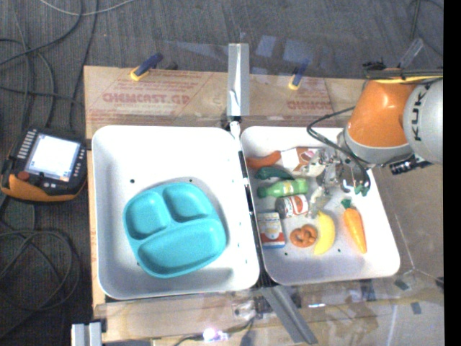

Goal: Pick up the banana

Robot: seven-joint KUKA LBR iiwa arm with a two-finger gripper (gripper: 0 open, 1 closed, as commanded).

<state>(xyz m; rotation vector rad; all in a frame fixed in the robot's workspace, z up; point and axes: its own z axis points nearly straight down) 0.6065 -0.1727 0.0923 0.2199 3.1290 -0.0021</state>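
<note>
Banana (325, 234): I see it lying in the right bin (382, 269), just below the gripper (338, 181) and close under it, long axis running from upper right to lower left; nothing is holding it.
Jaws: I cannot tell how far apart they stand, since the wrist and cabling cover them from above; I see nothing between them.
Step in hand: I judge this to be the approach, with the descent and the close not yet made.
Doing it well: I would centre over the banana's thick middle, turn the wrist so the jaws close across its short width, and come down straight.
Pretzel (303, 236): touching or nearly touching the banana on the side away from the carrot; a jaw coming down there could nudge it.
Carrot (354, 229): just beside the banana on the other side, roughly parallel, with a narrow gap for a jaw.
Can (292, 206): near the banana's upper end, beside the gripper; I would keep clear of it.
Green bottle (282, 189): further in, level with the jaws, out of the way.
Near wall of the right bin: bare floor lies between it and the banana, which is my best room for a lift.
Left bin (108, 193): well apart, holding a blue divided plate (176, 226); no concern here.
</note>
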